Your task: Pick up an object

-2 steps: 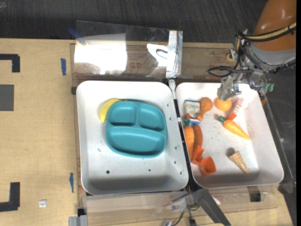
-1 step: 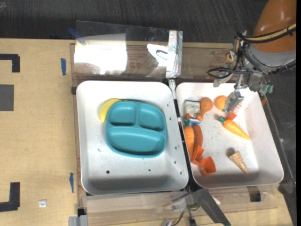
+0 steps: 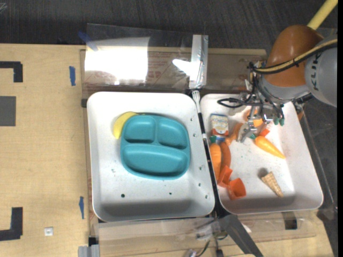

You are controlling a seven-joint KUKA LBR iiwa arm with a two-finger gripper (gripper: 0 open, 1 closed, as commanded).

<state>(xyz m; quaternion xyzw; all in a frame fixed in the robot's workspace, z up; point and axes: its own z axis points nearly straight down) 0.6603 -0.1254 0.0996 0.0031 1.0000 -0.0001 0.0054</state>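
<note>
- I see a light wooden surface [image 3: 43,159] carrying two shallow white bins side by side, viewed from above at a slant.
- The left bin [image 3: 102,186] holds a teal divided plate [image 3: 155,145] with three compartments, lying flat near the bin's middle.
- A yellow object [image 3: 121,122] sits partly tucked under the plate's upper-left edge; I cannot tell what it is.
- The right bin [image 3: 300,191] holds a scatter of small toy foods.
- An orange carrot [image 3: 269,146] lies tilted in the upper middle of the right bin, just below the hand.
- A tan ice-cream cone [image 3: 271,183] lies on its side lower down, apart from the other items.
- Along the right bin's left wall I see a small white packet [image 3: 218,123], a long orange piece [image 3: 215,157] below it, and smaller orange pieces [image 3: 236,187] near the lower left.
- The grey arm [image 3: 321,76] with its orange band [image 3: 292,50] reaches in from the right, over the upper part of the right bin.
- The hand [image 3: 256,123] hangs low over the bin's upper middle, among cables and metal parts, close to the carrot's thick end.
- I cannot tell whether the hand is open or closed, or whether it grips anything.
</note>
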